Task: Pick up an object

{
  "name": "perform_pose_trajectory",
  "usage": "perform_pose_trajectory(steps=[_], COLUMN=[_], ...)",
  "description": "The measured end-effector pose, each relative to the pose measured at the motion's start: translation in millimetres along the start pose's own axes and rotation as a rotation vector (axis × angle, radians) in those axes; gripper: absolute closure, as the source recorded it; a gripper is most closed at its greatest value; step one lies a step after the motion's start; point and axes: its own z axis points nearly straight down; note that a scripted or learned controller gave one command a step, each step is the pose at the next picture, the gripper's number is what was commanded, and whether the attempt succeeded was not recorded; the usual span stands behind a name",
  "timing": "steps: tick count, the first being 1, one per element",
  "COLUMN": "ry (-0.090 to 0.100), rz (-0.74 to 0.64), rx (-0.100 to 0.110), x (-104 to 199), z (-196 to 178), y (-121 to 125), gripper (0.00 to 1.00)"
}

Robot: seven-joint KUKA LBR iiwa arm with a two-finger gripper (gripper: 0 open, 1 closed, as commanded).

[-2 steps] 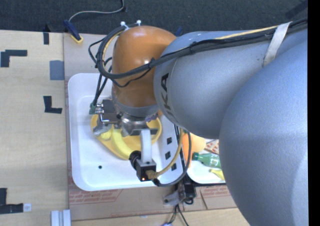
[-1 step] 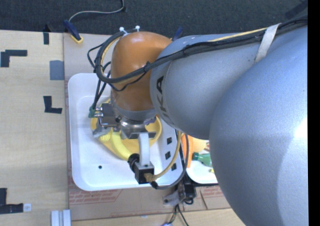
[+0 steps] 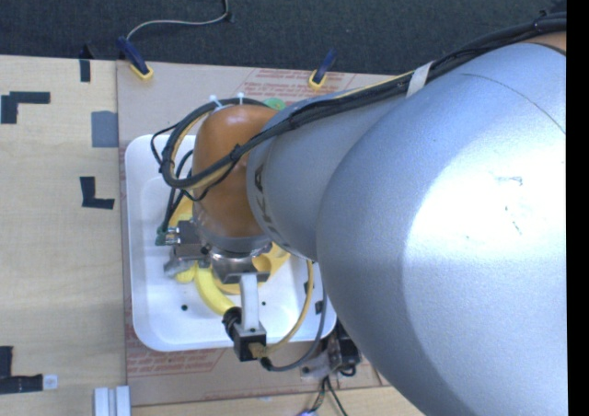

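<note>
Status: pick not done. The hand (image 3: 221, 262) sits low over the white bin (image 3: 143, 221) at lower left of centre of the frame, hanging under the orange band (image 3: 225, 166) of the arm (image 3: 442, 221). The wrist covers it from above, so I cannot tell whether it is apart, together or clamped on anything. Nothing can be seen lifted clear of the bin.

Likely target: a banana (image 3: 210, 293), lying on the bin floor just below and left of the hand, close enough that it may be touching; contact cannot be confirmed. A second yellow patch shows just right of the hand, and whether it is a separate object I cannot tell. Judgement: the approach is made, while the grasp and the lift are left to do or unverified.

Materials and shapes:
- bin: smooth white plastic, shallow, rounded corners, a few dark specks on the floor.
- banana: curved, glossy, bright yellow, probably slick and inclined to roll.
- green object (image 3: 273, 106): a small sliver at the bin's upper edge, mostly hidden by the arm.
- arm: broad matte grey casing that takes up the right half of the frame.
- cardboard sheet (image 3: 276, 83): flat, brown, under the bin, held by two yellow clamps (image 3: 136, 64) at its upper edge.
- worktop (image 3: 55, 248): pale wood grain with black tape marks (image 3: 92, 193) at the left.
</note>
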Motion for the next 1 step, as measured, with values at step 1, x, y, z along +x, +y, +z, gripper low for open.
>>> perform_pose_trajectory(steps=[1], ry=[0.001], rz=[-0.003], rx=[0.002], x=[0.9], z=[-9.6], y=[-0.2], gripper=[1.00])
